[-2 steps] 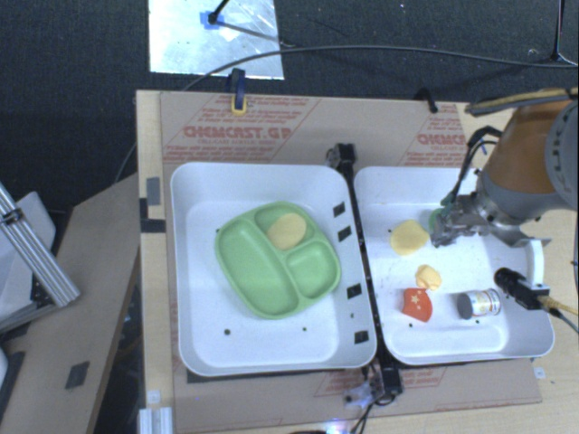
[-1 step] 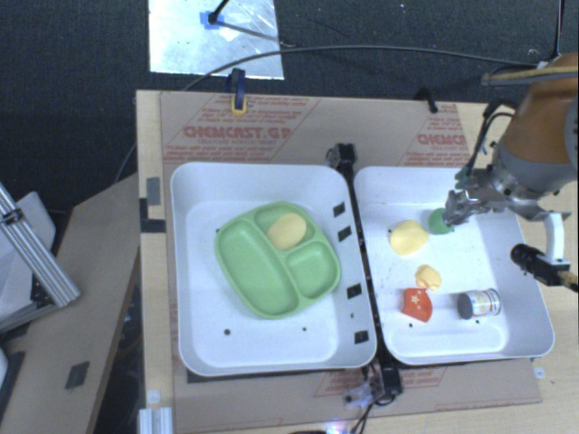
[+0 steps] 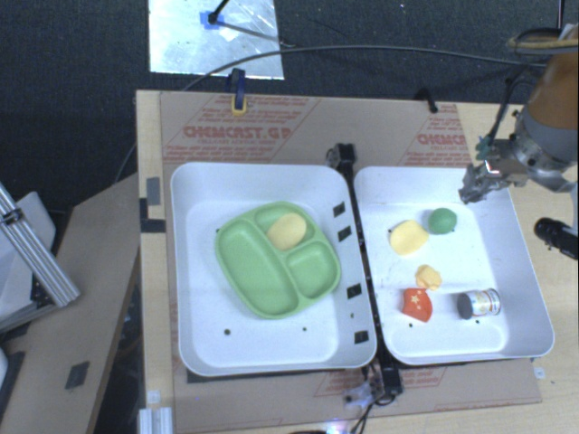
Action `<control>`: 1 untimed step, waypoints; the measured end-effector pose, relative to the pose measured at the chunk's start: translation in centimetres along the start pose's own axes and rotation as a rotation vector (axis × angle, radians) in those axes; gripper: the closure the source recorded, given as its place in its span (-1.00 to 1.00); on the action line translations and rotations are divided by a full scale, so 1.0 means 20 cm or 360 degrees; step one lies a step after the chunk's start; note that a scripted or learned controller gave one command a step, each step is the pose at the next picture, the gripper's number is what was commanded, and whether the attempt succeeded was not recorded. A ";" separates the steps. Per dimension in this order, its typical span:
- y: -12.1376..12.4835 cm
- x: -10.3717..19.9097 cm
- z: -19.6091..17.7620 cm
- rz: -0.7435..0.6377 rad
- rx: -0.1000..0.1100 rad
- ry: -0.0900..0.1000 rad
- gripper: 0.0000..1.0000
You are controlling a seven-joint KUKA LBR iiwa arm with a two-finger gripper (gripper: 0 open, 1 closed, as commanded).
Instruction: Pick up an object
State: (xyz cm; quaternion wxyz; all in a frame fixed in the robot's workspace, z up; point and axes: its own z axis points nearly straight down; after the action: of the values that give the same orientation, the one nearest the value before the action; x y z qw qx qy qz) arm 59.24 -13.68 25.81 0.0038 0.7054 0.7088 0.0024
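Green ball (image 3: 442, 221) lies just below-left of the tool (image 3: 474, 191), apart.

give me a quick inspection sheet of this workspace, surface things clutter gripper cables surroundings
surface: bench with printed brown board, two white bins side by side, left bin, right bin
job's things: right bin holds a yellow lump, green ball, small yellow piece, red piece, small can on its side
clutter: green tray in left bin, with a yellow item in one compartment
gripper: gripper over right bin's far right corner, nothing seen in it
cables: thin cable arcing across behind the bench
surroundings: dark floor, shiny sheet, metal frame at left
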 end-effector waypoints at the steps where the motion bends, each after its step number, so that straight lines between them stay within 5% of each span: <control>1: -0.01 0.22 0.04 -0.0005 0.0013 0.0004 1.00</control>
State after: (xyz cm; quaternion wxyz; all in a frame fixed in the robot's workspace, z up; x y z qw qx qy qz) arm 59.08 -9.28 25.06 0.0001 0.7042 0.7100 0.0005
